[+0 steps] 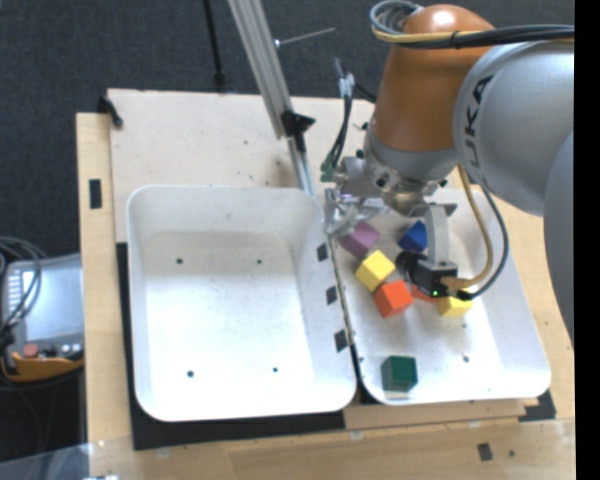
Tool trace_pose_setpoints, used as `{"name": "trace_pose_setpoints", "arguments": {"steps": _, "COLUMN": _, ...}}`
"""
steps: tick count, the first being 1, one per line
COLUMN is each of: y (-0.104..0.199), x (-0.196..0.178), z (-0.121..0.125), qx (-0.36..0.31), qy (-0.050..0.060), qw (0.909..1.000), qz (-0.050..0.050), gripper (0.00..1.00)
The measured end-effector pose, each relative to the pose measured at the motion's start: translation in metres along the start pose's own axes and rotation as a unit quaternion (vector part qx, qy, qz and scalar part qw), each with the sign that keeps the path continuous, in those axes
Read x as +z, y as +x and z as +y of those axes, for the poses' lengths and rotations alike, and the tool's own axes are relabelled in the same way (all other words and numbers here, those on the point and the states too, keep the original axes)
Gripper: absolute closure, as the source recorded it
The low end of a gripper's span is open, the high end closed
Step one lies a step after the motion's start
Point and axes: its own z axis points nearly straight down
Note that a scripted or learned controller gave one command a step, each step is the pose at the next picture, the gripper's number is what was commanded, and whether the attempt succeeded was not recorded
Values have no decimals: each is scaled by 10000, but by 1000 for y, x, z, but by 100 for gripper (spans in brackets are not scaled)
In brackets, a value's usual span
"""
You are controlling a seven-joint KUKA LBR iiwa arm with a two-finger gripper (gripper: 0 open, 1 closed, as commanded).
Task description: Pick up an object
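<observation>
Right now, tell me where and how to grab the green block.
Take the green block from above across its left and right faces. It sits alone near the right bin's front rim, clear of the other cubes, so the end effector likely has room.

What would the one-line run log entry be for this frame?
arm: over right bin | gripper: above pink block | also there: yellow block, orange block, blue block, green block | grasp: unconfirmed

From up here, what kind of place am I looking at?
Probably a robotics lab test bench, not a factory. A grey and orange robot arm reaches over two shallow white plastic bins, one holding small coloured toy blocks like the yellow cube.
</observation>
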Motion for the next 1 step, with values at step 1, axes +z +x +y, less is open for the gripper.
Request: {"name": "trace_pose_setpoints", "arguments": {"steps": 1, "y": 44, "x": 22, "z": -26, "qx": 2, "qy": 12, "qw": 10000, "qz": -4, "gripper": 100}}
